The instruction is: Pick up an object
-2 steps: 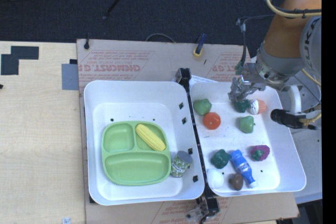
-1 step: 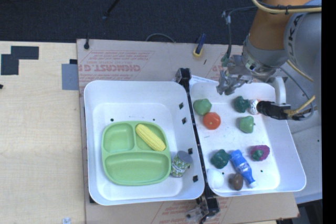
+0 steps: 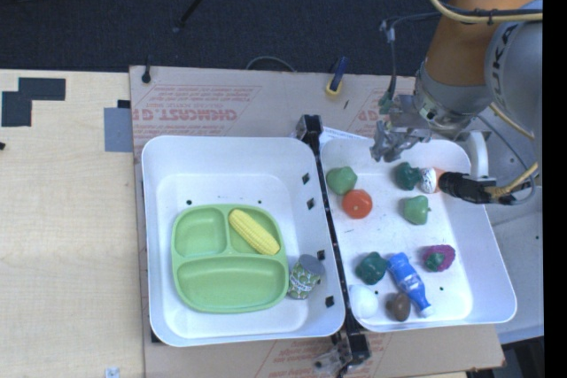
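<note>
Gripper [image 3: 394, 146] poised above right bin's [image 3: 496, 279] far edge; finger state impossible to tell. Nearest candidate: dark green piece [image 3: 407, 176], just below and slightly right. Green pepper [image 3: 341, 181] lies farther left.

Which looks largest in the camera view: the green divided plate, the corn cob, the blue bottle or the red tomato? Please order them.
1. green divided plate
2. corn cob
3. blue bottle, looking close to the cob, so this rank is unsure
4. red tomato

red print on the cardboard sheet [image 3: 204, 106] is unreadable.
</note>
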Motion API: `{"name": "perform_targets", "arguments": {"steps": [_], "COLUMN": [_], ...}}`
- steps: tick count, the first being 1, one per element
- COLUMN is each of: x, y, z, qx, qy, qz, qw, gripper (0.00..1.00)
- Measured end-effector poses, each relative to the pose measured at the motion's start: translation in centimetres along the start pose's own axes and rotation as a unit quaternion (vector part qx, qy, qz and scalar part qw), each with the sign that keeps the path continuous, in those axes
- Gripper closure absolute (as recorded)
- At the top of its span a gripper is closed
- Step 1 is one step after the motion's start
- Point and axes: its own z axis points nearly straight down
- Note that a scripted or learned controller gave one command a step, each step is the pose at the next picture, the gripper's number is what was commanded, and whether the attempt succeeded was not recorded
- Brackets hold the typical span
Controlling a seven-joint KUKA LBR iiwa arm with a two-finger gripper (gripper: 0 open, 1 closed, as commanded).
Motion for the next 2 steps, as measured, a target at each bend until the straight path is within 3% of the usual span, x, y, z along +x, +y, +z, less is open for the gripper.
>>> {"name": "perform_targets", "arguments": {"steps": [1,2], "x": [0.2,0.2], "y": [0.6,-0.6], "z": [0.2,1.8], "qx": [-0.001,0.001], "qy": [0.0,0.0], "qz": [-0.001,0.0], "qw": [1.0,1.0], "gripper": [1.0,1.0]}}
